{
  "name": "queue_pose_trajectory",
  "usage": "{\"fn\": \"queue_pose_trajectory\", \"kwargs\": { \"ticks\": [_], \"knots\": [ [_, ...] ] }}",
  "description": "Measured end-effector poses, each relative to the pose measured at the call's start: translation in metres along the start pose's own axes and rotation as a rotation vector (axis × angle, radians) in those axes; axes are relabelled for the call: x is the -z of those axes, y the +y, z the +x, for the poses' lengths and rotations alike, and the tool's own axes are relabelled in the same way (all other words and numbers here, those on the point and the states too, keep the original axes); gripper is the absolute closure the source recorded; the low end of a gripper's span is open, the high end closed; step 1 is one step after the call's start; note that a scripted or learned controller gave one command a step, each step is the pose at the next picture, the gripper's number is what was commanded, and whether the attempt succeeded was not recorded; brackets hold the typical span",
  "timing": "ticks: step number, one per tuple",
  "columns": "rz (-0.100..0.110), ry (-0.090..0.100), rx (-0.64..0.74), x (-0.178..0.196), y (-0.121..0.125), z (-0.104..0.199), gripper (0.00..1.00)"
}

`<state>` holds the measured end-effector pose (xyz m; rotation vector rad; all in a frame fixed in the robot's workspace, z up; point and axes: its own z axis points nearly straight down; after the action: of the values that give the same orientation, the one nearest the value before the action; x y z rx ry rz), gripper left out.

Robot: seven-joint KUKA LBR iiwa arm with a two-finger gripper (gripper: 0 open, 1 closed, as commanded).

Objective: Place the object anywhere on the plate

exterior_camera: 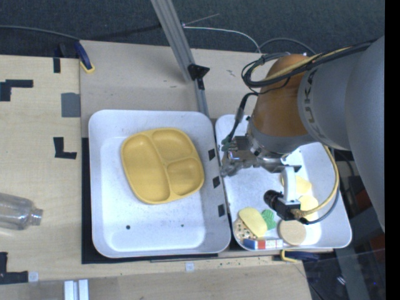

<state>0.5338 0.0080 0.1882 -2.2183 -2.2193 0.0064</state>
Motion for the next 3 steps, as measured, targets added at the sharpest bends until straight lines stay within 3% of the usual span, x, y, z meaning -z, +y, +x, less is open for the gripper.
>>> {"fn": "queue_pose_trajectory", "kwargs": {
  "ticks": [1,2,3],
  "knots": [
    [0.0,-0.001,-0.004,0.0,-0.028,-0.034,1.0],
    [-0.002,0.001,0.0,0.0,-0.033,-0.041,1.0],
    [-0.01,-0.001,0.002,0.042,0.015,-0.057,1.0]
  ]
}}
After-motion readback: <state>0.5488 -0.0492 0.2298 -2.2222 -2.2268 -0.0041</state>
